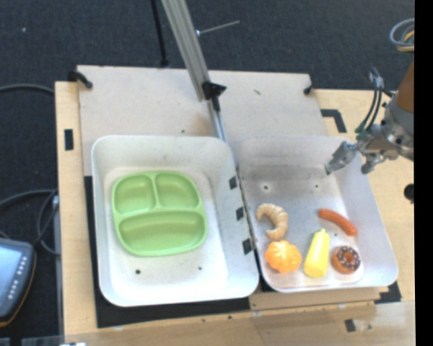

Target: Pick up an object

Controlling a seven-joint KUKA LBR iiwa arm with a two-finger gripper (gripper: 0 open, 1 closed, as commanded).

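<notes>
Front row of right bin: an orange fruit (283, 256), a yellow corn-like piece (317, 252) standing just beside it, and a brown doughnut (346, 259) at the near right corner.
Middle of right bin: a pale croissant (273, 219), curled, just behind the orange fruit; a red sausage (338, 222) lies slantwise, apart from the croissant.
Right bin (289, 161): white, shallow; its far half is bare.
Left bin (216, 265): holds a green divided plate (159, 213) with three compartments.
Gripper (353, 157): at the far right rim of the right bin, well apart from all the food items, nothing between its fingers; whether they are spread or pressed together cannot be told.
Far side: a metal pole (187, 38) rises slantwise behind the bins.
</notes>
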